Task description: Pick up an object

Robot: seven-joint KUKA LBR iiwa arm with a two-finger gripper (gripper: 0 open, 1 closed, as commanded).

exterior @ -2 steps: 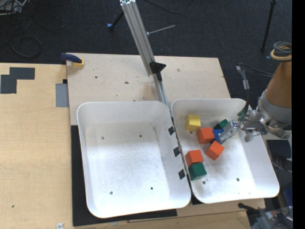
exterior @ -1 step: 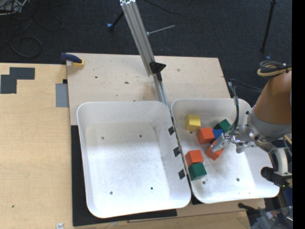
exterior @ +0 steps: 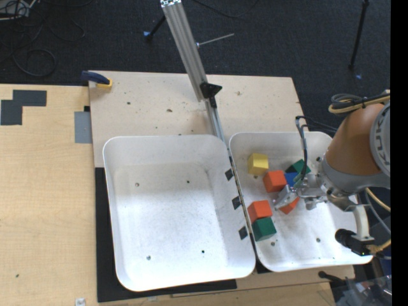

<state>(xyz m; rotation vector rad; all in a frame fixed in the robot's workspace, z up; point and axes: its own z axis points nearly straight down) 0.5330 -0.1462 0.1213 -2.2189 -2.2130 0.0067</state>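
Note:
The right bin (exterior: 306,254) holds several small blocks. A yellow cube (exterior: 258,164) lies toward its back, with an orange cube (exterior: 275,181) just in front of it. A red-orange cube (exterior: 259,210) and a green cube (exterior: 264,228) sit by the bin's left wall. A green piece (exterior: 298,168) and a blue piece (exterior: 291,177) lie close together beside the arm's wrist. My gripper (exterior: 285,201) is low in the middle of this bin, right over a small orange block (exterior: 289,206), which it partly hides.
The left bin (exterior: 127,171) stands beside the right one, with black clips on the shared wall (exterior: 234,203). A slanted metal post (exterior: 188,50) rises behind the bins. The arm's orange band (exterior: 357,148) overhangs the right bin's right side.

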